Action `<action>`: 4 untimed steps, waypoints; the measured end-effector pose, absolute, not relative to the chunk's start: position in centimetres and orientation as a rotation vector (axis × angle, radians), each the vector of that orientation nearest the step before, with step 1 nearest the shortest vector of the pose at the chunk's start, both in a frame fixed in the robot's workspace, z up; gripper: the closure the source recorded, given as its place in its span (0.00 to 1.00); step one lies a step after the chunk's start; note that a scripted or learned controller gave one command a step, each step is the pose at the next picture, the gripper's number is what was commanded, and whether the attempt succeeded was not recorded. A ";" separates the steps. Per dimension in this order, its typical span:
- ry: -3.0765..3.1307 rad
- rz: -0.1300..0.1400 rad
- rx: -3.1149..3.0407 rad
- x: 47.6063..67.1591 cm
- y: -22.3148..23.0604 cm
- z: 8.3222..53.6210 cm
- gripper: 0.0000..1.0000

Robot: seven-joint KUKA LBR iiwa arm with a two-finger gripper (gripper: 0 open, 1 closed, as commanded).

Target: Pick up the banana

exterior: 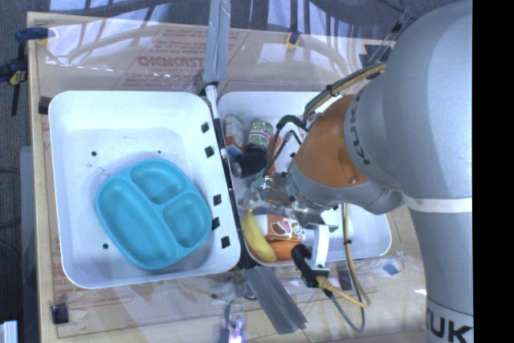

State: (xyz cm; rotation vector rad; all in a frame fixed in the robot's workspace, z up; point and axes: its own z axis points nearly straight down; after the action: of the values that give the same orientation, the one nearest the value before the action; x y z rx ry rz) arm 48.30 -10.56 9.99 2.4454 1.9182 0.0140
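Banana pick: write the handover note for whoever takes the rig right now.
Gripper: low in the right bin, hidden under the wrist; whether it is open or shut cannot be told.
Banana: lying in the right bin by the divider, at the near-left corner, beside an orange-and-white packet. Nothing shows it between the fingers.
Left bin: holds a blue divided plate.
Done: arm is down over the clutter.
Left: grasp the banana and lift it.

Camera place: fixed above the bench [120, 52], quite high.
Direction: looks down at a slant — both white bins in frame, left bin [72, 132] and right bin [373, 233].
Arm [418, 108]: enters from right — large, near the lens.
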 end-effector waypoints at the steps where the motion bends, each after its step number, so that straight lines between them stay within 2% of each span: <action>1: 1.937 0.013 2.447 48.3 -10.2 10.8 1.00; 2: 1.789 -0.004 2.588 52.6 -4.1 19.1 1.00; 3: 1.804 -0.013 2.584 52.5 -4.0 19.9 1.00; 4: 0.999 -0.009 2.984 51.7 0.9 19.0 1.00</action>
State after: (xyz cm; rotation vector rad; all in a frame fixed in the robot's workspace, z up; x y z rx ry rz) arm 51.67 0.93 19.02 2.9836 0.9989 -0.0092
